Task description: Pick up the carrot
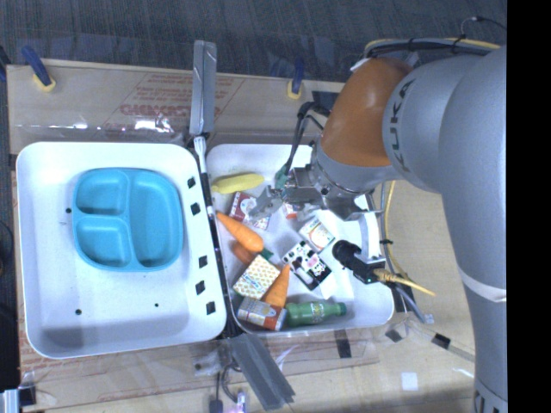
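Note:
The carrot (239, 232) is a long orange piece lying slantwise at the left side of the right bin (379, 310), close to the wall between the bins. My gripper (280, 193) hangs over the middle of that bin, just up and to the right of the carrot's thick end, above a red-and-white packet (249, 206). The carrot lies free on the bin floor. A second orange cone-shaped piece (277, 287) lies lower down, beside a checkered yellow box (256, 275).
The right bin also holds a yellow banana (237, 181), a green bottle (315, 311), a can (257, 315), a black-and-white item (306, 263) and a white pack (317, 233). The left bin (43, 317) holds a blue divided plate (127, 218). The arm covers the bin's upper right.

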You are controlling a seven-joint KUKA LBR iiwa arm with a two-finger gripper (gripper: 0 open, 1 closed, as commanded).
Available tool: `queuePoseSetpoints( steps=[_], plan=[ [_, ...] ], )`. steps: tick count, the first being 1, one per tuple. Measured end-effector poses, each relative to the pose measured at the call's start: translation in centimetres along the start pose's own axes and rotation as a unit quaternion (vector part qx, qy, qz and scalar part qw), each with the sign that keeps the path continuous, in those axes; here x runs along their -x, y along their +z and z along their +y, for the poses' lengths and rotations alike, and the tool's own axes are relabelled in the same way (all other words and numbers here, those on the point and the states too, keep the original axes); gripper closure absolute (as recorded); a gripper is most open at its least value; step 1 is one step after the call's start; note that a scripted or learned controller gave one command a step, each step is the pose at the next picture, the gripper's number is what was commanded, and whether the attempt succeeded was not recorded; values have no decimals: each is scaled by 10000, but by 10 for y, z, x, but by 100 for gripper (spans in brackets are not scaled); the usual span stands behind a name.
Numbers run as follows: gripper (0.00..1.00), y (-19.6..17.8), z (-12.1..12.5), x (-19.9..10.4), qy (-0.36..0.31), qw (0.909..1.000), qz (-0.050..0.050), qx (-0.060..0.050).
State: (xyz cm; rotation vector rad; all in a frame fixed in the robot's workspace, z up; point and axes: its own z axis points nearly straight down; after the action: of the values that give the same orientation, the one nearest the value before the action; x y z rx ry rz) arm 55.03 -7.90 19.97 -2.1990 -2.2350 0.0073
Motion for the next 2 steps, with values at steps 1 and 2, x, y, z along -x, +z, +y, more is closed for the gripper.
queuePoseSetpoints(
  steps=[1,2],
  plan=[
    [0,103,-4,23,-1139,9935,-11,70],
    [100,93,-4,22,-1152,9933,-3,79]
  ],
)
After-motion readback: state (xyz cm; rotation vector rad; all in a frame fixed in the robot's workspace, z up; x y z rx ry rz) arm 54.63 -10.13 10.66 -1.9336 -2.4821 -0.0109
